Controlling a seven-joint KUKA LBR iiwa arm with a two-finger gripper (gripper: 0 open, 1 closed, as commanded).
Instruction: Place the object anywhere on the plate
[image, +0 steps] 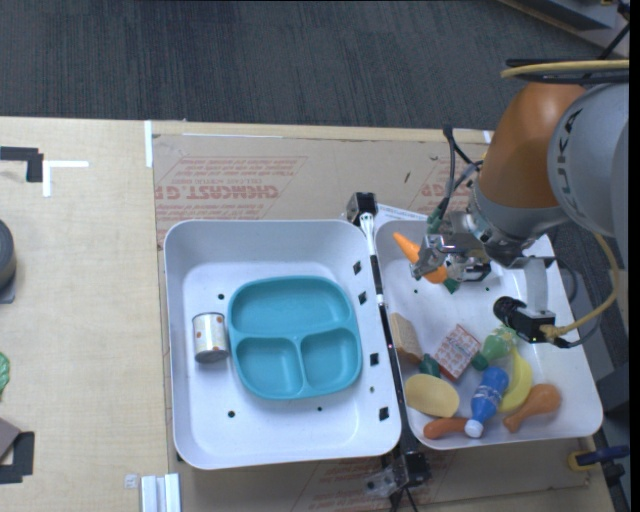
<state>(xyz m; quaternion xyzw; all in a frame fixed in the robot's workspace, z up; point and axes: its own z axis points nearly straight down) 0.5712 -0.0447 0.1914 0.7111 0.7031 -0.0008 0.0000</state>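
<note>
The gripper (440, 262) hangs over the upper part of the right bin (590, 400), near its left wall. A toy carrot (408, 245) is there; its orange pointed end sticks out from the gripper toward 10 o'clock. Another orange part shows under the fingers, so the carrot seems to be clenched between them, although the contact itself is partly hidden by the gripper body.

The turquoise plate (295, 335), with three compartments, lies in the middle of the left bin (200, 420), at 9 o'clock from the gripper and well apart from it. A small metal can (209, 336) lies just beside the plate at its 9 o'clock edge.

In the lower part of the right bin there is a group of toy food: a yellow potato-shaped piece (432, 395), a blue bottle (486, 397), a banana (518, 380), a red patterned packet (457, 350) and a brown slice (405, 338). The print on the packet is too small to read.

On the cardboard sheet (260, 185) behind the bins, red letters appear upside down; they read approximately "CHEMCAST GP", but I cannot be sure.
</note>
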